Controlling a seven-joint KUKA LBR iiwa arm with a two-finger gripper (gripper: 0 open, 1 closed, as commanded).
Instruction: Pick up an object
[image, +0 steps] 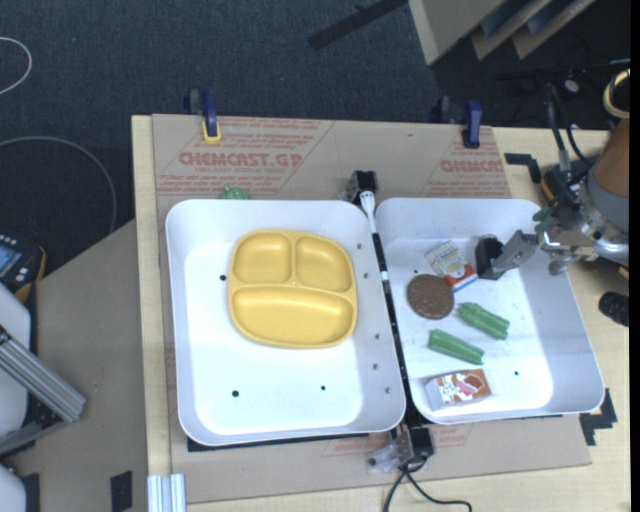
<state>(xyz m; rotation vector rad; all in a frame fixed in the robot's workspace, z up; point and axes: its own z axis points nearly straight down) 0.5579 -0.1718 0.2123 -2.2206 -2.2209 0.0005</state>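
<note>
Gripper (488, 256) hangs low over the right bin (560, 330), reaching in from the right; I cannot tell how it is set. Just beside it lie a small packet (447, 260) and a brown disc (430, 296). Nearer the front sit two green pods (484, 320) (456, 346) and another packet (459, 388). A yellow tray (293, 288) fills the left bin (200, 330).

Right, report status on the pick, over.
Claw over right bin, near its far side, nothing seen between its fingers. Brown round disc just beside it, two green pieces and packets nearby. Yellow divided plate in left bin, well clear.
</note>
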